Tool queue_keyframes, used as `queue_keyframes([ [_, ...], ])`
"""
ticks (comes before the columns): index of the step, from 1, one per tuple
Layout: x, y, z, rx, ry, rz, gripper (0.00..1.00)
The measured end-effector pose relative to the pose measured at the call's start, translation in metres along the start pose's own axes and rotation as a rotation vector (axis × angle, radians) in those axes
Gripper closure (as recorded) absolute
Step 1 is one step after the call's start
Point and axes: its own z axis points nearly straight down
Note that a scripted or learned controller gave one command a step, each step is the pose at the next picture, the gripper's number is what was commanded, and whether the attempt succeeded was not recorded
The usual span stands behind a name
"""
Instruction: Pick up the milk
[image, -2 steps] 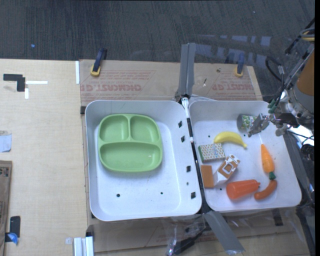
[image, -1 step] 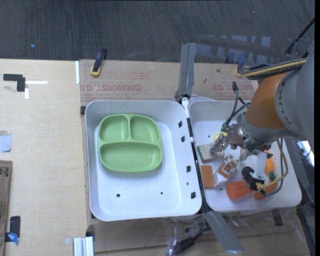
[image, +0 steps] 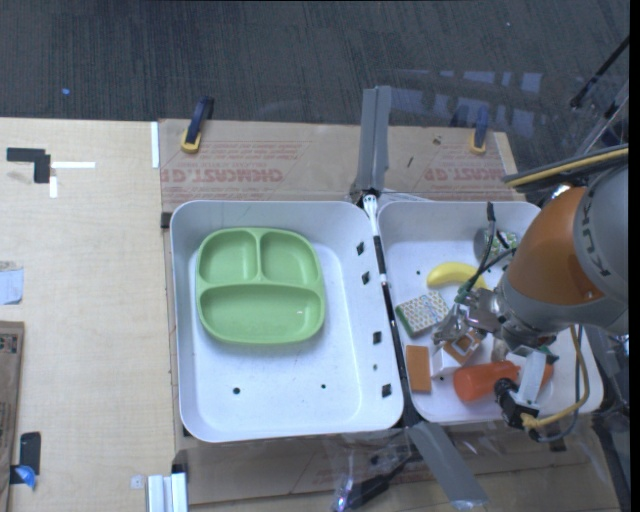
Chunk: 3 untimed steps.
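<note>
— Gripper (image: 463, 325) hangs low over the right bin (image: 400, 235); whether it is spread or pressed together, I cannot tell.

— And the milk?

— Unclear. Just left of it lies a checkered carton (image: 420, 313), beyond that a banana (image: 450, 273), farther left the green plate (image: 261, 286).

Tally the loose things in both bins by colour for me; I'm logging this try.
Green: 1, the divided plate
Yellow: 1, the banana
Orange: 2, the flat block and the carrot-like piece
Green-checkered: 1, the small carton
Total: 5, counting what the arm leaves visible.
</note>
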Motion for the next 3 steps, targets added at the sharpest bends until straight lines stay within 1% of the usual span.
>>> queue_keyframes([
  [1, 0.015, -0.025, -0.096, 0.002, -0.002, -0.192, 0.00],
  [2, 0.003, -0.006, 0.004, 0.003, -0.001, -0.135, 0.00],
  [3, 0.002, -0.005, -0.005, 0.003, 0.000, -0.131, 1.00],
])
